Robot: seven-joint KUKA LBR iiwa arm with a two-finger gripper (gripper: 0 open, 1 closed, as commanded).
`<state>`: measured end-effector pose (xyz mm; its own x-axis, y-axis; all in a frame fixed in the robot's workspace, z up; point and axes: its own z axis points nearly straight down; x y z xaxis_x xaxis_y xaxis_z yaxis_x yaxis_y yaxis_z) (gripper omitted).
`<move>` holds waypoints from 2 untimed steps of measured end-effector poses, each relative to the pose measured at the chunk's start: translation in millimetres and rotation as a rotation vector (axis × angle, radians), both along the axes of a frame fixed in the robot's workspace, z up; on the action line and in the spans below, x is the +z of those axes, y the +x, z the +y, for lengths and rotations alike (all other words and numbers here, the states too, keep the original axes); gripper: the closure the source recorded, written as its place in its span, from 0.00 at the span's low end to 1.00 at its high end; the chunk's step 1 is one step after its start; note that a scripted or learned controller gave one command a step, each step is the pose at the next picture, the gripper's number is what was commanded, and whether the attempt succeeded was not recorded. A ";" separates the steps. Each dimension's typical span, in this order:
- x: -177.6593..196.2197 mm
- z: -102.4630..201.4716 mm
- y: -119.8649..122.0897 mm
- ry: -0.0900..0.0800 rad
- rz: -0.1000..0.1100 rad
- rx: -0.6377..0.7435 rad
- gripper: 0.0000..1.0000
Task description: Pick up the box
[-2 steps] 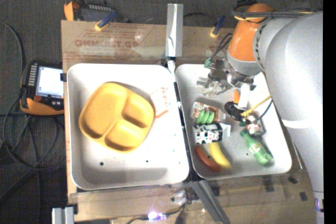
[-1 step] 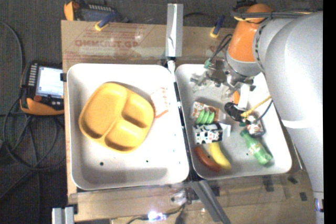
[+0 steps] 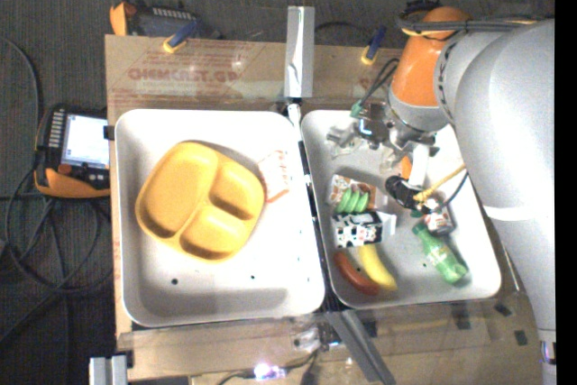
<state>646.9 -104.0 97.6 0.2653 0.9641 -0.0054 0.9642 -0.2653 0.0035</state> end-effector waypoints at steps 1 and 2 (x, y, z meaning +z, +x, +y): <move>-7.0 -9.3 -31.1 0.007 -0.011 -0.181 0.00; -10.1 -28.4 17.4 0.010 0.032 -0.327 0.00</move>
